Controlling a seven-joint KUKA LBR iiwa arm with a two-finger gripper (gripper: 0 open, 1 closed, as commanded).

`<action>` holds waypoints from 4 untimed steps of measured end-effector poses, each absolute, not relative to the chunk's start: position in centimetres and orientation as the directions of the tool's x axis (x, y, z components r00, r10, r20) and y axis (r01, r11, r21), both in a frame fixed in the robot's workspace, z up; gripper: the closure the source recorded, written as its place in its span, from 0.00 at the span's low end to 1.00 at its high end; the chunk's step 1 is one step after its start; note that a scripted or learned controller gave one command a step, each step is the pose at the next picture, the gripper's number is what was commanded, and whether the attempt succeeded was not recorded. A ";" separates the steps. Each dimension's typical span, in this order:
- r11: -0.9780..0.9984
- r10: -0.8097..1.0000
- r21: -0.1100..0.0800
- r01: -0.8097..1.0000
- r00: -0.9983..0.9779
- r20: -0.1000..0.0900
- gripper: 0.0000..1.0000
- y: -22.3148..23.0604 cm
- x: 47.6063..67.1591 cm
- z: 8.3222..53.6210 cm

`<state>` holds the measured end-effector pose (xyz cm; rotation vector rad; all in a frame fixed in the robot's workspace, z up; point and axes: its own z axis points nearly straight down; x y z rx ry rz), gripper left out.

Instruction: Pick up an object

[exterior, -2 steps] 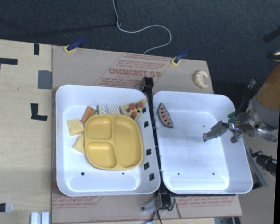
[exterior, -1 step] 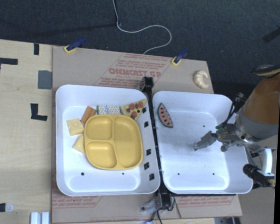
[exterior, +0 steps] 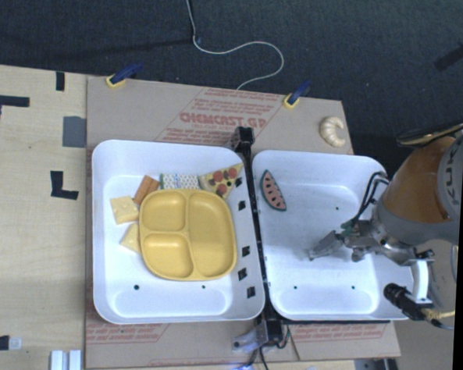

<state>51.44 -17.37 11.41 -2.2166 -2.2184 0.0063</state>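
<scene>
My counter (exterior: 27, 207) is pale wood with black tape marks, topped by a brown cardboard sheet (exterior: 220, 113); dark carpet (exterior: 85, 15) lies beyond it, crossed by a thin white cable (exterior: 240, 52). A small beige shell-shaped piece (exterior: 333, 131) sits on the cardboard's far right corner. The left white bin (exterior: 104, 290) holds a yellow divided plastic plate (exterior: 188, 234), with tan cracker-like squares (exterior: 124, 210) and a pizza-slice toy (exterior: 222, 180) around it. The right white bin (exterior: 318, 307) holds a watermelon-slice toy (exterior: 275, 191) near its far left corner. My pincer (exterior: 315, 252) hangs low over that bin's middle, well apart from the slice; whether it is apart or together, I cannot tell.
</scene>
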 end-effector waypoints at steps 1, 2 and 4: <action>0.002 1.000 -0.002 1.000 -0.002 -0.001 0.00 -17.3 51.4 8.3; 0.002 1.000 0.000 1.000 -0.002 -0.002 1.00 -17.3 51.5 9.5; 0.002 1.000 0.003 1.000 -0.002 -0.001 1.00 -17.4 50.9 20.8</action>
